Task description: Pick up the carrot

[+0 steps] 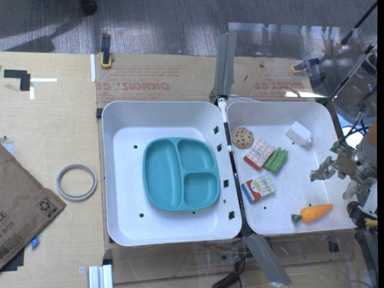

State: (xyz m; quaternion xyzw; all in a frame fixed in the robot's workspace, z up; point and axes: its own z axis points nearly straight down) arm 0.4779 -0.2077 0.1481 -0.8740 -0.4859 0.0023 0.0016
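The carrot [315, 213] is orange with a green top pointing left. It lies flat in the front right corner of the right bin [282, 224]. My gripper [336, 182] hangs over that bin's right edge, just above and to the right of the carrot. Its fingers stand open with nothing between them, and they do not touch the carrot.
The right bin also holds a cookie [242, 137], a red-and-white box [258, 153], a green vegetable [276, 160], a second small box [258, 188] and a white block [299, 133]. A teal divided plate [181, 173] lies in the left bin [120, 161]. A tape ring [76, 181] sits on the bench.
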